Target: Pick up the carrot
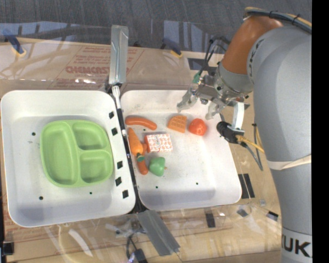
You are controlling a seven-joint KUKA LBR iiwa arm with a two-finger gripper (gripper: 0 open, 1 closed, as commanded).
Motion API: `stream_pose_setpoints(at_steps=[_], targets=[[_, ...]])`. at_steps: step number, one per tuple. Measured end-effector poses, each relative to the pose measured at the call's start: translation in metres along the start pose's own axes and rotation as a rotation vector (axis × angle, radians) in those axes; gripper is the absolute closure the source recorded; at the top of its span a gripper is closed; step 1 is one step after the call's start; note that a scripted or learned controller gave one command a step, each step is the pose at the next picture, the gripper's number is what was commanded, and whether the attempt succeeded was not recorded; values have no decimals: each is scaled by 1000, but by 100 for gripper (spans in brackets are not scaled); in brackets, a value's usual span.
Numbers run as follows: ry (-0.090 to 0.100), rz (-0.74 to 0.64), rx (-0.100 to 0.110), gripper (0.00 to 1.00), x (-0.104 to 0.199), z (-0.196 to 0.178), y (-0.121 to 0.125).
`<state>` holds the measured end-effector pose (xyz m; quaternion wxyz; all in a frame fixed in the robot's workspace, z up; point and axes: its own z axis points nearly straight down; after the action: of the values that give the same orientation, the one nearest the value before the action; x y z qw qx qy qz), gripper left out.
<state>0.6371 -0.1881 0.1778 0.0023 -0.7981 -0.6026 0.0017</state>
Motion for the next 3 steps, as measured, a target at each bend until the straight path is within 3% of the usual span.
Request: stream_pose_setpoints(at_steps=[1,2,3], targets=[[3,354,2,0,26,68,3],[0,-51,-1,0,-14,2,-33],[0,60,-2,0,-3,-48,-39]])
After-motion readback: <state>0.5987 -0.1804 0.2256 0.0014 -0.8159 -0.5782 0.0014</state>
